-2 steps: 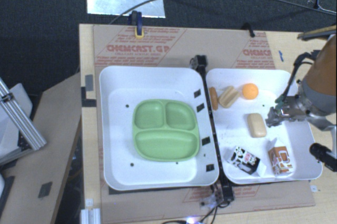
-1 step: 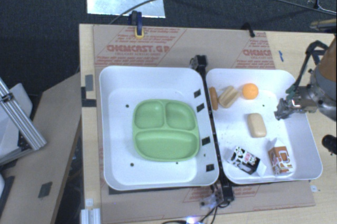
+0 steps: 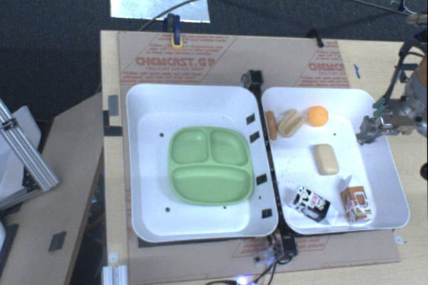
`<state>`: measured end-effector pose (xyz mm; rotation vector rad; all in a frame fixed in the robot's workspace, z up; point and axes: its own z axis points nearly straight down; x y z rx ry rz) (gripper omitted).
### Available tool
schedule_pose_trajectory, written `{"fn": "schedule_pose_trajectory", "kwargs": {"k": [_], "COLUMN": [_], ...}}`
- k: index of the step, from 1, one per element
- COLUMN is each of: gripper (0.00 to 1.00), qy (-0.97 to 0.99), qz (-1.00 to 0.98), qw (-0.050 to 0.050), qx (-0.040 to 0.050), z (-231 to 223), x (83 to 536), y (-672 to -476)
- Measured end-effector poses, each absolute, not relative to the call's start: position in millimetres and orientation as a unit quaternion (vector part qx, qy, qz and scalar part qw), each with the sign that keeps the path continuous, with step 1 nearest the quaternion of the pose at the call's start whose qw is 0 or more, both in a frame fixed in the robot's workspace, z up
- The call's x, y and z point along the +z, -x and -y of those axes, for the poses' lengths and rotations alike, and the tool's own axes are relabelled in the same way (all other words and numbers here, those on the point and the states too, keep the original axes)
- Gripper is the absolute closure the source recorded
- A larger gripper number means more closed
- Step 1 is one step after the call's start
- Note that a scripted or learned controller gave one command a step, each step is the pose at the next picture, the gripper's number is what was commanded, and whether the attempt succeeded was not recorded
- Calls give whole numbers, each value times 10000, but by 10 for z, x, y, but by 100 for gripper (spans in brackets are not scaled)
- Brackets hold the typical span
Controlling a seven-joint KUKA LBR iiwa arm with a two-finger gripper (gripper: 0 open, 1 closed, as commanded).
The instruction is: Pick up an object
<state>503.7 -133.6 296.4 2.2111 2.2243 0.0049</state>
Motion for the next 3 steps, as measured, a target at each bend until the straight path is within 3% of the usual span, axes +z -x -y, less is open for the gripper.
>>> {"fn": "schedule_pose_trajectory", "kwargs": {"k": [3], "gripper": [100], "qy": [-7033], "qz": [-7109], "qw": [-7], "qx": [11], "z": [-361], "x": [2700], "y": [-5139]}}
